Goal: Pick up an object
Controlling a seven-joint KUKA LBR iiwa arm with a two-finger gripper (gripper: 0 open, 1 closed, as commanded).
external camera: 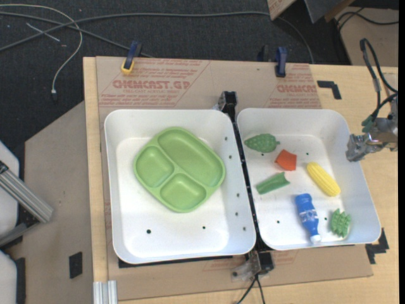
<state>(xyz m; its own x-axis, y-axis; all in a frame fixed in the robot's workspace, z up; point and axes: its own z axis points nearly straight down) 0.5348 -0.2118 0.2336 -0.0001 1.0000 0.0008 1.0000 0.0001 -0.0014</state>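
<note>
The right bin (335,122) holds several small items: a green leafy vegetable (262,143), an orange-red block (286,161), a yellow corn cob (323,178), a green pepper-like piece (273,183), a blue bottle (307,216) lying down and a small green spiky piece (340,223). In the left bin (126,170) lies a green divided plate (180,168). My gripper (361,145) sits at the right bin's right rim, beside and above the corn, with nothing seen in it.
Both bins rest on a cardboard sheet clamped to the bench by a yellow-blue clamp (131,57) and a blue clamp (281,62). Cables hang near the arm at the right edge. A metal bar (22,195) lies at the far left.
</note>
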